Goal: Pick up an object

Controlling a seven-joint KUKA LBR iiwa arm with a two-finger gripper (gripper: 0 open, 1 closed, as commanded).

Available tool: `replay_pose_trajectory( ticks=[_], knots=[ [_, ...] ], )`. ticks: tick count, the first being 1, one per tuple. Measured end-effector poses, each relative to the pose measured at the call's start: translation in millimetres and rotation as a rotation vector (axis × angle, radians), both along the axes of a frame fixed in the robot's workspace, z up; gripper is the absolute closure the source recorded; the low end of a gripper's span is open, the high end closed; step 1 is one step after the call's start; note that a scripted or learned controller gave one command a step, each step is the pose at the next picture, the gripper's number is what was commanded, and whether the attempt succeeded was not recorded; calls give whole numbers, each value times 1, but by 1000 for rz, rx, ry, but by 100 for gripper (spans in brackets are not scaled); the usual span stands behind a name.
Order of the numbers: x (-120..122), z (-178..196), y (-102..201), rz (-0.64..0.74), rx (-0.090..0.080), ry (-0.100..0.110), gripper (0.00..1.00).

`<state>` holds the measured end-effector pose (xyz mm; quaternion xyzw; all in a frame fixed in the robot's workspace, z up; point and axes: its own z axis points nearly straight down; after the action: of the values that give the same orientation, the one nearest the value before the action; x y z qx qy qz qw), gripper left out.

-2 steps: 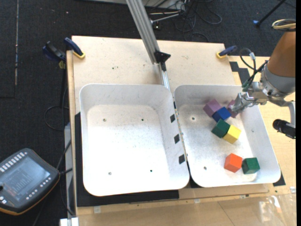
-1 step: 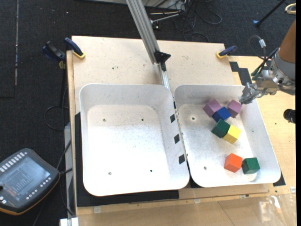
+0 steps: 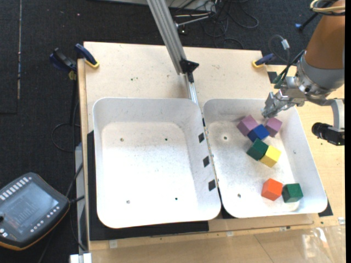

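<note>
While the two-finger gripper hangs over the right white bin's far edge, you cannot tell its grip state | target cluster: small purple cube, blue cube touching | risk: tips nudge neighbours, nothing lifts.

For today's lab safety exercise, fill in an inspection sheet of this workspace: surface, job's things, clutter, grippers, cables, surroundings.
Surface: bench bearing left bin and right bin, side by side.
Job's things: in the right bin, two purple cubes, blue cube, green cube and yellow cube clustered; orange cube and second green cube near the front.
Clutter: nothing seen.
Grippers: end effector above the cube cluster, holding nothing visible.
Cables: tangled on the floor behind the bench.
Surroundings: teach pendant, clamps on bench corners.
</note>
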<state>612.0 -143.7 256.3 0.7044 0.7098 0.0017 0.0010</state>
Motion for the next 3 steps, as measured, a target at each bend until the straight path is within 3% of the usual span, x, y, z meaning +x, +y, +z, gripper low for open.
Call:
replay_pose_trajectory(
  ticks=[2,3],
  knots=[
    [19,9,107,0,0,1,100],
    [17,-4,168,1,1,6,100]
  ],
)
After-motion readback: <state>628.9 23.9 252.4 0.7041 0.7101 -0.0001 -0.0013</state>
